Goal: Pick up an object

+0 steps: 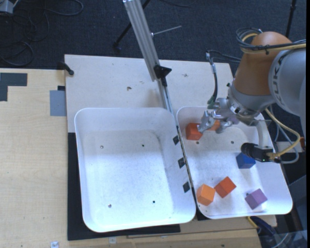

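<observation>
In the camera view, the end effector (pixel 211 122) hangs over the right bin's (pixel 279 206) far-left corner, just beside the red-orange block (pixel 194 132), which lies immediately to its left. Whether it is spread or pressed together I cannot tell (nothing visibly sits between its tips).

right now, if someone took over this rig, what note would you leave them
Gripper: low in the far part of the right white bin, right beside the red-orange block near that bin's left wall. Whether it has hold of the block cannot be told from this view.

Other things in the right bin: blue block by the right side, orange cube and red-orange cube close together at the near end, purple cube at the near right corner.

Left white bin: beside it, across the divider.

Done: arm is down at a block. Left: confirm a grasp and lift it.
</observation>
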Controlling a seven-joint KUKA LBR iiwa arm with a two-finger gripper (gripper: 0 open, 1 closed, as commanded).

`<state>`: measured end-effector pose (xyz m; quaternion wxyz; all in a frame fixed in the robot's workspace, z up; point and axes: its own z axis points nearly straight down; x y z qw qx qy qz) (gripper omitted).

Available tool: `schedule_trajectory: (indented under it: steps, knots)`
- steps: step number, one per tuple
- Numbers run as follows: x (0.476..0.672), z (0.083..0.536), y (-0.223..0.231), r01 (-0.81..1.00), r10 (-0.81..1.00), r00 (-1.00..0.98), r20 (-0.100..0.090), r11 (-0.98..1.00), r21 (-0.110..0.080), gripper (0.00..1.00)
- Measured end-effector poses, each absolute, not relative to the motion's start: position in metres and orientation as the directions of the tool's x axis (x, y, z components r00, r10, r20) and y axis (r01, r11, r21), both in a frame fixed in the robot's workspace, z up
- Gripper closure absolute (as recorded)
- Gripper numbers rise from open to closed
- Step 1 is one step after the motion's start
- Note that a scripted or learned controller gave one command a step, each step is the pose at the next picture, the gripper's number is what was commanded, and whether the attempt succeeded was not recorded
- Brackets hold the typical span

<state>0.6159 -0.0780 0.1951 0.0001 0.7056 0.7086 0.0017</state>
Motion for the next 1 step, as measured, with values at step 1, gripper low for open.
schedule_trajectory:
  steps: [1]
  knots:
    - [0.6148,0.1893,-0.0338,1.000,1.000,-0.003,0.002,0.003,-0.006,1.00]
